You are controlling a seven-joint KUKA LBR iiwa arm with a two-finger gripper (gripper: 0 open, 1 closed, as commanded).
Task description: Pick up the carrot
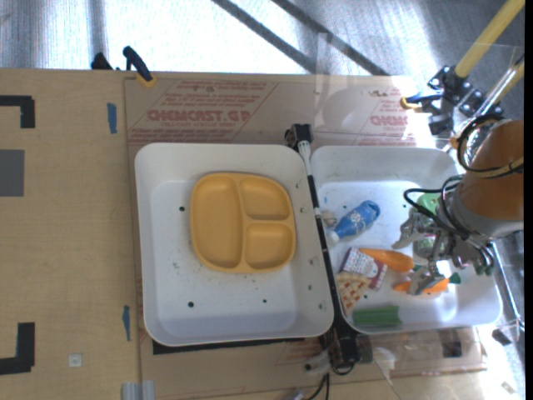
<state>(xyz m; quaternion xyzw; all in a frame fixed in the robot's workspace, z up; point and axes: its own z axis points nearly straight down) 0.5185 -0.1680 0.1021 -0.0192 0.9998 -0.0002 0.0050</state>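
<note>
The carrot (426,287), a small orange piece with a green end, lies in the right bin (391,169) near its right wall. My gripper (433,261) hangs low directly over it, and the wrist hides part of the carrot. Whether the gripper touches the carrot cannot be told. A longer orange tapered piece (388,259) lies just left of the gripper.
The right bin also holds a blue bottle (358,218), a small printed packet (358,263), a cracker-like slice (350,290) and a green block (376,315). A yellow divided plate (242,222) sits in the left bin (158,248). Cables and a clamp stand at the back right.
</note>
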